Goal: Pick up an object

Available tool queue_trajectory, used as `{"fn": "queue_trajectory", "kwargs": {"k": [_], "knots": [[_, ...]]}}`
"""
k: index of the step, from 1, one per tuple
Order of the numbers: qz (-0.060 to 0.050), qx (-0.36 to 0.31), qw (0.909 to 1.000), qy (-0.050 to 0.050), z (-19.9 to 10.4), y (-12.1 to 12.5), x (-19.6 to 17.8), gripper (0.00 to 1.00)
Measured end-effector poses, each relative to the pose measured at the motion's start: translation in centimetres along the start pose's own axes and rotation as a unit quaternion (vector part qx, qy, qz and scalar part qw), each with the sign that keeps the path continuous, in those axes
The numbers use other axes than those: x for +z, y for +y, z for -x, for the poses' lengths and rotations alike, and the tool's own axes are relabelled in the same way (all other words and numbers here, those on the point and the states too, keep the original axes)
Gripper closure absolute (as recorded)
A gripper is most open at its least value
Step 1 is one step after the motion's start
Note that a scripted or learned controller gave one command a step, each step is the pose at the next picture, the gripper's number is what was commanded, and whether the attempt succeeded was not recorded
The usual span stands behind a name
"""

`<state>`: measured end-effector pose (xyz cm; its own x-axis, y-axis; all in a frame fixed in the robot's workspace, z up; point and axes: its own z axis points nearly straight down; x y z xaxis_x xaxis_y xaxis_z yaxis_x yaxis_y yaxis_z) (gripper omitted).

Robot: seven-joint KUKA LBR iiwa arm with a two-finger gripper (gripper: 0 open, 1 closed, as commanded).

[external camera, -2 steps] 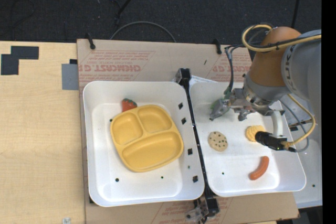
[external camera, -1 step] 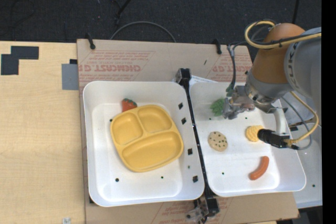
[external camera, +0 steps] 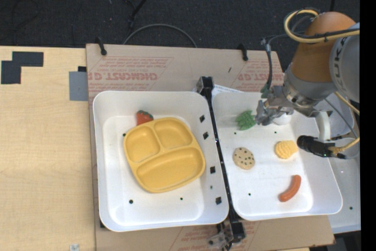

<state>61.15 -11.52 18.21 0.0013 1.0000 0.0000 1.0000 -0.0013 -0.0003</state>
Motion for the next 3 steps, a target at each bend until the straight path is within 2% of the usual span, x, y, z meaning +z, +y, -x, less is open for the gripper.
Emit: {"fn": "queue_trajectory", "kwargs": {"k": [2, 3], "knots": [[0.001, -0.001, 1.0, 0.0, 0.5, 0.1, -7.9, 1.0], [-0.002, -0.003, 1.0, 0.001, -3.8, -0.3, -7.2, 1.0]]}}
